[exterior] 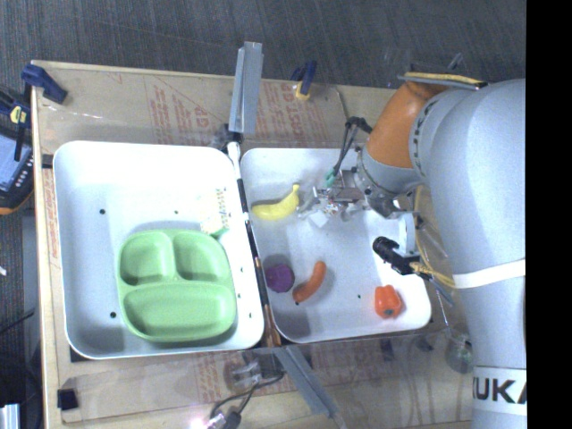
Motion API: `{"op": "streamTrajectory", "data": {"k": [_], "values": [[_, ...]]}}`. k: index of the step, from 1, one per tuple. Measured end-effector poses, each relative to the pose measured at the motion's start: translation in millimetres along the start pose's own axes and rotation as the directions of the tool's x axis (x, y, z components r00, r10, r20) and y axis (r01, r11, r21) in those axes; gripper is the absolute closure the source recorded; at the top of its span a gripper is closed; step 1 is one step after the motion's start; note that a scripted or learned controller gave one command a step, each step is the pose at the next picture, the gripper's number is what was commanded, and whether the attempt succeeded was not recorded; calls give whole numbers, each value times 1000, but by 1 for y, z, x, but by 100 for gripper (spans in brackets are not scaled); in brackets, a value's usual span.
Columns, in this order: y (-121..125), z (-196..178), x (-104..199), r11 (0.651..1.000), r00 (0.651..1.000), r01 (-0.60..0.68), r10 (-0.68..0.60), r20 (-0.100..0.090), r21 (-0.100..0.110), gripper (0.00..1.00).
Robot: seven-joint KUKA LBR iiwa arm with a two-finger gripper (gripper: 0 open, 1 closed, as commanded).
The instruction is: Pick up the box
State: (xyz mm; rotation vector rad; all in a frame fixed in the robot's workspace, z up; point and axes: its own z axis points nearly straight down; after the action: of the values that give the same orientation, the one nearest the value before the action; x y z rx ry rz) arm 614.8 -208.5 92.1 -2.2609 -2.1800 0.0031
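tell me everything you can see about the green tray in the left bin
The green tray is a light green divided plate that looks like matte plastic, with rounded corners. It has three compartments: two smaller ones along the far side and one wide one along the near side, with nothing in them. It lies flat and upright on the floor of the left bin, toward its near right part, close to the wall by the right bin. A small pale item sits just past its far right corner.
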Motion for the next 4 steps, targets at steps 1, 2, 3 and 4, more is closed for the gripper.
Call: {"op": "streamTrajectory", "data": {"k": [1,2,3,4], "values": [[36,-1,11,995,995,98,-98,-2,22,0],[37,-11,11,994,995,104,-104,1,20,100],[37,-11,12,994,994,105,-105,1,20,0],[34,-2,36,979,979,204,-204,3,24,0]]}}
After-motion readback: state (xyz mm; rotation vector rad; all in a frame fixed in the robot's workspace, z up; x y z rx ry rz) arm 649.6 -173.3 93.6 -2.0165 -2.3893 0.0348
